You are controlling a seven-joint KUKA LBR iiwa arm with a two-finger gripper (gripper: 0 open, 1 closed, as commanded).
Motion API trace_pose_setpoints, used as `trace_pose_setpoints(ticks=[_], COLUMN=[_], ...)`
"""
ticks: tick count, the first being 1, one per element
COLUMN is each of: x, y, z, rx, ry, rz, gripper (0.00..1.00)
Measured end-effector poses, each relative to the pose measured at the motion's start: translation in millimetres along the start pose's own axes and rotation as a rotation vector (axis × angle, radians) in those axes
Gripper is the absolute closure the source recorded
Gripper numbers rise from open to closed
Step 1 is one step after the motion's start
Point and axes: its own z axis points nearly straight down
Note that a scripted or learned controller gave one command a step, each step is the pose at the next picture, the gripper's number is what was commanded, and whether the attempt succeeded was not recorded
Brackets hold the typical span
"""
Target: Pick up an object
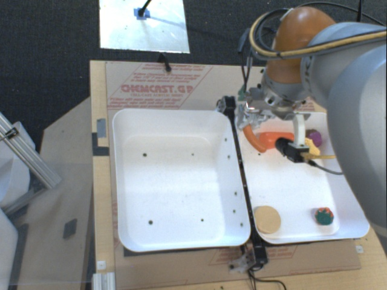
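Orange curved piece [261, 140] lies at the right bin's [296, 192] far-left corner, so we judge it the target; the tool [257, 116] hangs right over it. We cannot tell the tool's state. Tan disc [267, 219] and green ball [325, 215] sit along the near edge.

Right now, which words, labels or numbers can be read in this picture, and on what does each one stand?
"CHEMCAST GP": large red print on the clear protective sheet over the brown board behind the two white bins.
Smaller red lines above and below it: too blurred to read.
Faint red print on the board's front edge: too small to read.
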Motion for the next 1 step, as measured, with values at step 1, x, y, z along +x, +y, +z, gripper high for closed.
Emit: trace_pose_setpoints(ticks=[1], x=[100.3], y=[-6.5], z=[2.9], rx=[-0.005], ry=[0.001], rz=[-0.002], gripper=[1.00])
